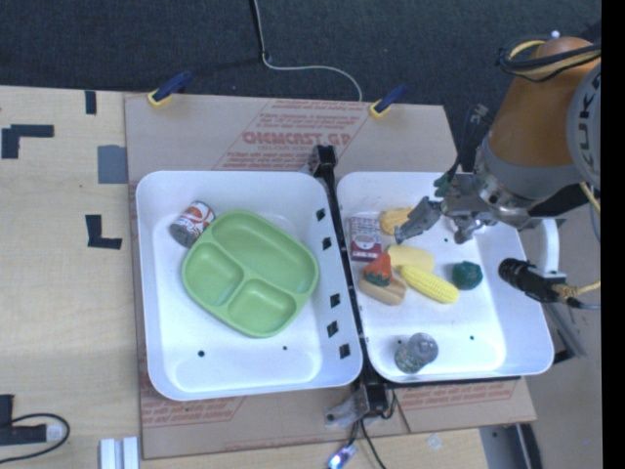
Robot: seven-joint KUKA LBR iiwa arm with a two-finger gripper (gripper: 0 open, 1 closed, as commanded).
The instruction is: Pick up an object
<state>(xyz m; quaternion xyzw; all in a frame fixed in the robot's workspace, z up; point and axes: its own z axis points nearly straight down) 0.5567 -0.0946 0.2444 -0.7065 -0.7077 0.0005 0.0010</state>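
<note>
The end effector hovers open and empty over the right bin, above the clustered toy corn cob, yellow block and sandwich. Descending there risks a glancing grasp, because they touch.

A single camera is fixed above the bench and looks down on it at a slant, from far enough off that both bins fit whole in the frame. The left bin lies just left of centre and the right bin beside it, their shared rim running almost straight up the picture. The far side of the scene, dark carpet, fills the top strip, and the bench's near edge falls at the bottom. The arm enters from the right side, its upper part cut by the frame edge.
</note>
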